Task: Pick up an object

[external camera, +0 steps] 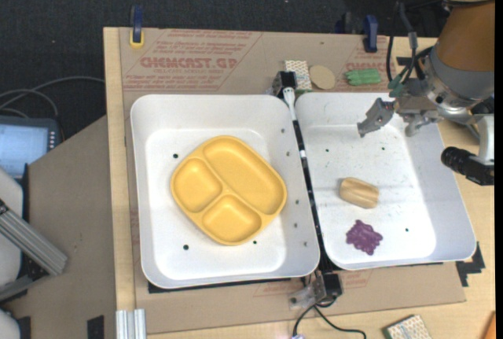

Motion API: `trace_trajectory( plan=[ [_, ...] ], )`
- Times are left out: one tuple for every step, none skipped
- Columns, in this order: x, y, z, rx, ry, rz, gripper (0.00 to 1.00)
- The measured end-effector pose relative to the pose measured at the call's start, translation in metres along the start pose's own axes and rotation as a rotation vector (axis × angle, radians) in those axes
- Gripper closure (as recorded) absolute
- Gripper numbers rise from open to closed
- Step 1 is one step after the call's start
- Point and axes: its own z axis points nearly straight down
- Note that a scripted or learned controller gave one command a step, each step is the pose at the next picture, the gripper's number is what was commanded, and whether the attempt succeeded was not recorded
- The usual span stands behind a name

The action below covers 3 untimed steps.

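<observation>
Nearest me, at the front of the right bin (440,247), lies a small purple bunch of toy grapes (364,236), and just behind it a tan bread-roll-shaped piece (358,191). Either would do for the pick. Both are small and low against the white floor, so a descent slightly off centre could push one aside rather than close round it; the rounded roll looks likely to slide out of a pinch, and the grapes sit near the front wall, which may crowd the approach.

The left bin (149,196) holds a yellow divided plate (228,188), broad and flat, a poor thing to pinch.

Farther back, the pincer (377,119) hangs over the rear of the right bin, well apart from both pieces, which lie forward of it. It carries nothing, but I cannot tell whether it is released or clenched.

At the desk's (196,62) far edge sit a tan disc (322,77) and a green piece (362,78), outside the bins.
</observation>
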Motion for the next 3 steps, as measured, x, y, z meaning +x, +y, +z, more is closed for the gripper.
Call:
trace_trajectory(
  plan=[
    [-0.031, -0.062, 0.103, 0.015, 0.001, 0.006, 0.00],
    [0.010, -0.008, 0.167, -0.001, 0.000, -0.005, 0.00],
    [0.007, -0.009, 0.153, -0.005, -0.002, 0.002, 1.00]
  ],
)
